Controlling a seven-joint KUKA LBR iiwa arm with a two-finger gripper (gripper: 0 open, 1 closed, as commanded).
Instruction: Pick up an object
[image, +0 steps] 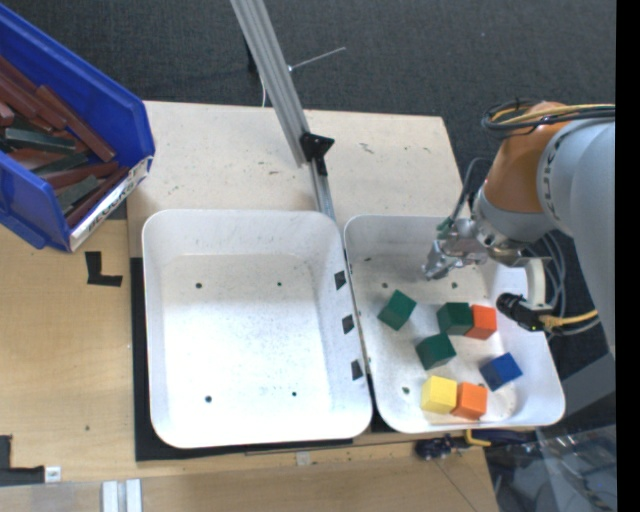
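Several small blocks lie in the right bin (395, 240). A green block (397, 309) sits near the middle, two more green blocks (455, 318) (435, 351) lie to its right and below. An orange block (483, 321) touches the right green one. A blue block (500, 370) lies lower right, and a yellow block (439, 394) and an orange block (471, 400) sit side by side near the front rim. My gripper (436, 266) hangs over the bin's upper right part, above and right of the nearest green block, with nothing seen between its fingers.
The left bin (165, 300) stands beside the right one. A blue crate (60, 140) of brown sticks sits at the upper left. A grey metal rail (285, 95) slants down from the top to the gap between the bins. Cables (545, 320) hang by the arm.
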